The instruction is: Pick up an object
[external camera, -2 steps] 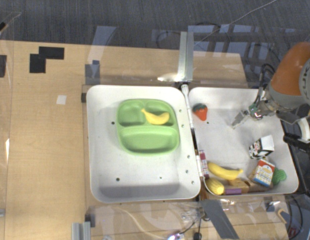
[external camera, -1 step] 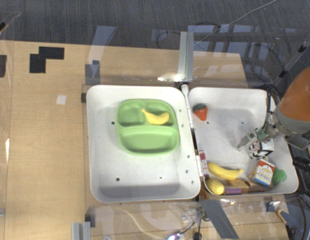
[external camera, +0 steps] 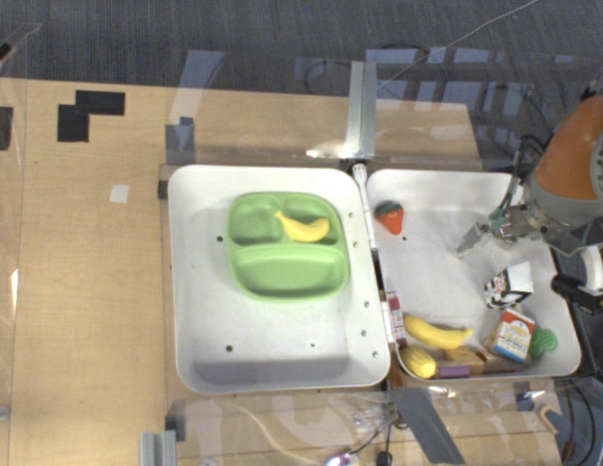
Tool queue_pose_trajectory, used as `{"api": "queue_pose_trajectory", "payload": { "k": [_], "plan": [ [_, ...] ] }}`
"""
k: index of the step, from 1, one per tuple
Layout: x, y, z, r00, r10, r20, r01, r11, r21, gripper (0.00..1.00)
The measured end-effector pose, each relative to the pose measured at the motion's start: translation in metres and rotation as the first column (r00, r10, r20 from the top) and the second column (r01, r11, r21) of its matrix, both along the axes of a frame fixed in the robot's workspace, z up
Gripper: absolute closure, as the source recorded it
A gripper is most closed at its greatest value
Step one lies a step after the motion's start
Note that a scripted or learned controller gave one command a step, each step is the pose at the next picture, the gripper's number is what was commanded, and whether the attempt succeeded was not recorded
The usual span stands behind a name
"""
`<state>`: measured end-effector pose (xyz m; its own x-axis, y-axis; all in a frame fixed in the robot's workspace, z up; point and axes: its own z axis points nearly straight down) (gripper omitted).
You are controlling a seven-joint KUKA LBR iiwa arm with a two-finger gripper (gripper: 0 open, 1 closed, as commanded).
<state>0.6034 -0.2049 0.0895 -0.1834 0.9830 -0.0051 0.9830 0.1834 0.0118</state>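
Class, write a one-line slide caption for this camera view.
Gripper hovers in the right bin; a banana lies on the green tray.

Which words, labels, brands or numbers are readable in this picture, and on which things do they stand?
None can be read.
Small carton, right bin: coloured print, too blurred to read.
Black-and-white packet, right bin: pattern, no legible text.
Black squares on the bench: shapes, not letters.

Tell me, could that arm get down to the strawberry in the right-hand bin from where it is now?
Probably yes. The strawberry lies by itself near the far left corner of the right bin, with bare white floor all round it. The gripper hangs over the same bin, and nothing stands between them.
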Motion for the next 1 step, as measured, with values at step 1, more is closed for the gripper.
{"api": "queue_pose_trajectory", "payload": {
  "k": [1],
  "plan": [
    [-0.066, -0.0016, 0.0011, 0.999, -0.048, 0.0, 0.048, 0.999, 0.001, 0.0]
  ]
}}
